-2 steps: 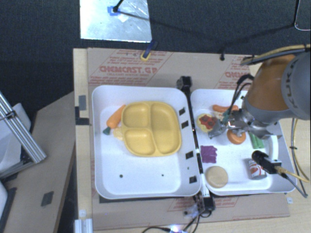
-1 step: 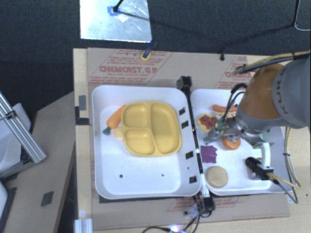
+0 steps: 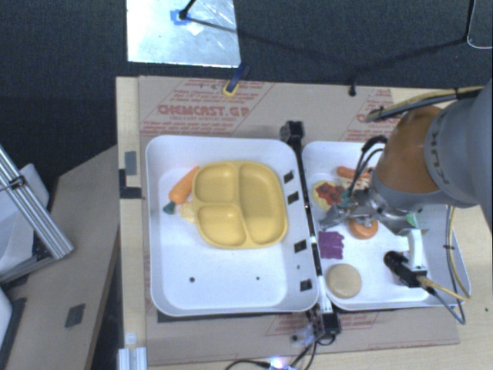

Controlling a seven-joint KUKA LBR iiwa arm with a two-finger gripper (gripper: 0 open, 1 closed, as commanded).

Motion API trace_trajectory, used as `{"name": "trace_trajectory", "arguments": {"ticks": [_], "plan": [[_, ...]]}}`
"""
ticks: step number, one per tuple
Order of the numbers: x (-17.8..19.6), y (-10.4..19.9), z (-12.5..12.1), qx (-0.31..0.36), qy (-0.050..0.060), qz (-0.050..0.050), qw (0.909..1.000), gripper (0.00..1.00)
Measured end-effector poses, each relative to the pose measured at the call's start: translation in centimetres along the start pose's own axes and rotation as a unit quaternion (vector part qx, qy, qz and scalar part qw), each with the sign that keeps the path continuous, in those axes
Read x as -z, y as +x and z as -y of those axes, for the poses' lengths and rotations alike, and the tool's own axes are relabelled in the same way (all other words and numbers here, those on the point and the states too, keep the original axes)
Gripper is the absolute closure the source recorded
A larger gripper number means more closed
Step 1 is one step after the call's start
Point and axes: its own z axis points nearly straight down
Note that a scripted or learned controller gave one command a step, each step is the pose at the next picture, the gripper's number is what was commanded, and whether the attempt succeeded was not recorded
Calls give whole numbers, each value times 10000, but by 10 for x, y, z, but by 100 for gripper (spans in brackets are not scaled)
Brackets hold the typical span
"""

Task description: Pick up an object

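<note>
- We log the grey arm with the orange band, the largest thing in frame, reaching in over the right-hand shallow white bin; its gripper hangs low over that bin's upper left part.
- The left-hand shallow white bin lies beyond the gripper, across the black divider.
- In it, well apart from the gripper, sits a yellow three-compartment plastic plate, and past the plate's far edge an orange toy carrot.
- Closest to the gripper: a small red-and-yellow toy food piece just beside the tip, and an orange rounded toy piece just behind it, towards the wrist.
- A purple soft-looking toy piece lies near the gripper on the camera side; a tan round bun-like toy lies further along that same side.
- A red-orange sausage-shaped toy lies on the gripper's far side.
- Gripper state: the wrist and clutter mask the tip, so we cannot tell.
- Our judgement: the red-and-yellow piece is the likely target. We expect it to be light, hard plastic, somewhat slippery and not fragile; take it across its narrow width, low and centred, so it cannot squirt out.
- Risk: crowded neighbours may be nudged.
</note>
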Motion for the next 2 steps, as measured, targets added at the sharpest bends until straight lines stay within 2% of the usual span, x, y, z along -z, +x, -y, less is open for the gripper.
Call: {"name": "trace_trajectory", "arguments": {"ticks": [1, 2], "plan": [[13, -5, -3, -12, -73, 51, 10000, 100], [67, -8, -14, 12, -4, 8, 10000, 100]]}}
